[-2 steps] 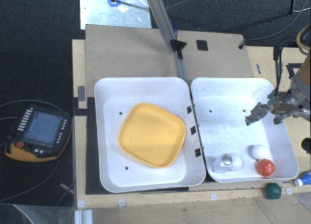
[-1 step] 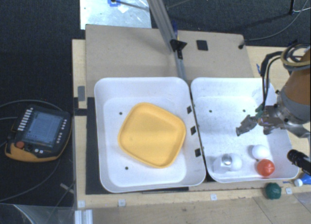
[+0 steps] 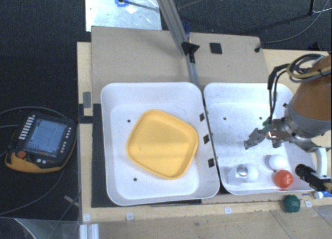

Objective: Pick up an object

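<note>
A yellow square plate (image 3: 162, 143) lies in the left white bin (image 3: 116, 98). In the right bin (image 3: 228, 98) sit a white ball (image 3: 276, 162), a red-orange ball (image 3: 283, 179) and a small grey-and-white object (image 3: 245, 172), all near its front edge. My gripper (image 3: 262, 137) hangs over the right bin's middle, just above and left of the white ball. Nothing shows between its fingers.
A dark green ball (image 3: 291, 204) lies on the bench outside the right bin's front corner. A teach pendant (image 3: 39, 142) rests on the floor to the left. A metal pole (image 3: 174, 17) slants in from the top. Cables loop at the arm's upper right.
</note>
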You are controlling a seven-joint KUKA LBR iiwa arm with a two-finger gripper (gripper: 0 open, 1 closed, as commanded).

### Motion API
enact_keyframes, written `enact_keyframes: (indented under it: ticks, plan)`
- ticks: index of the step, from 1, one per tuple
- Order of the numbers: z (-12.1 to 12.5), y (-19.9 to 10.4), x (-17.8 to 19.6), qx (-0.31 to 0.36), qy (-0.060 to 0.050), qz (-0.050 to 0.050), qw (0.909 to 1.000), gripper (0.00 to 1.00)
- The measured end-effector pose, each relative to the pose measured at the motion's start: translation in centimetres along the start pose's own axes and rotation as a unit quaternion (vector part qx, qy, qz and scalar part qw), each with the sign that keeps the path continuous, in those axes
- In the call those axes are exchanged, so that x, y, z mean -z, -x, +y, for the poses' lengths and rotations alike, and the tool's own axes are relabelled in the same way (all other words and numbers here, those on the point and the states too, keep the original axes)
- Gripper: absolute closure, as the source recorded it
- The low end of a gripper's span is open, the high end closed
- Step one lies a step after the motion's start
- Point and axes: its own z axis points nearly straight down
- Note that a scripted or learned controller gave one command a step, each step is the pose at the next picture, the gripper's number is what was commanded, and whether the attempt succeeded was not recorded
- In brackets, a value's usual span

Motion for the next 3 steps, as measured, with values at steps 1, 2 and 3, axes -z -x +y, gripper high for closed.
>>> enact_keyframes:
  ticks: [1, 2, 3]
  plan:
    - [-0.4, -0.6, -4.4, 0.000, 0.000, 0.000, 1.0000, 0.00]
    - [-0.2, -0.6, -3.2, 0.000, 0.002, 0.000, 1.0000, 1.00]
    - [-0.8, 0.1, 2.4, 0.000, 0.004, -0.001, 1.0000, 1.00]
